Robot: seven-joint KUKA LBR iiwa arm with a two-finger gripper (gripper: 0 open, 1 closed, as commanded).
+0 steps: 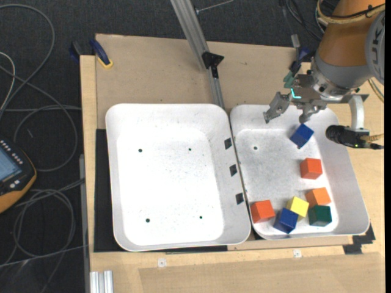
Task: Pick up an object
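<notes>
My gripper (292, 111) hangs over the far end of the right bin (269, 163), its two fingers spread open and nothing between them. Just below its right finger (310, 111), a blue cube (301, 135) lies tilted on the bin floor. Further toward the near edge sit an orange cube (311, 168), a second orange cube (317, 195), a green cube (319, 215), a yellow cube (299, 206), another blue cube (285, 220) and a red-orange cube (263, 210).
The left bin (165, 176) lies beside the right one, with black clips (232, 170) along the shared rim. A slanted metal rail (198, 35) crosses the bench behind the bins. Cables lie on the dark floor to the left.
</notes>
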